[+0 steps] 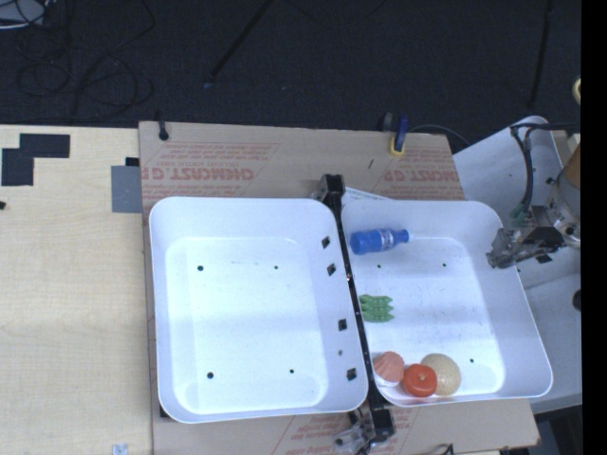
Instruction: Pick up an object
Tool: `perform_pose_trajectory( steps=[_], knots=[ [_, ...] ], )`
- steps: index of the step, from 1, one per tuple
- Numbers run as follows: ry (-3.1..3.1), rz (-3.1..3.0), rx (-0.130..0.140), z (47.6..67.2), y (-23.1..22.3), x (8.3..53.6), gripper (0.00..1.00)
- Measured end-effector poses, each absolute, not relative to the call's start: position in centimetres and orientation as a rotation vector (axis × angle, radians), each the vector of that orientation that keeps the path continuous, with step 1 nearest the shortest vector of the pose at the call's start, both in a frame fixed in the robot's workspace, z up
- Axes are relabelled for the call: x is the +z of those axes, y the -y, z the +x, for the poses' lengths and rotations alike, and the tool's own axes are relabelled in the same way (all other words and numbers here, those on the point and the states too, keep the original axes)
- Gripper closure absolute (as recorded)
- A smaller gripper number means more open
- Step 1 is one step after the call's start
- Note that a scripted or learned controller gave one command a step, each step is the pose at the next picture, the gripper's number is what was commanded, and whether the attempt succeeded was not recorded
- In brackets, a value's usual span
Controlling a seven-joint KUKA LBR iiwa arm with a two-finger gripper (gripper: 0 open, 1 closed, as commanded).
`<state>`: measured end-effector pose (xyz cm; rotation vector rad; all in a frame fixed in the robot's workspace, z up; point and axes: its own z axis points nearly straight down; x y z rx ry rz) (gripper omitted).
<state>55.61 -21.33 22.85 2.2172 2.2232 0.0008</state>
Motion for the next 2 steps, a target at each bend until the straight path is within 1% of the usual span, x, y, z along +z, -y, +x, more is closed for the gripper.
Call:
perform_pose_trajectory(
  steps=[1,2],
  knots=[
    [-2.22,2.217,0.002,54.9,21.4,29.3,1.0],
    [-2.229,2.232,-0.008,51.0,21.2,16.5,1.0]
  ],
)
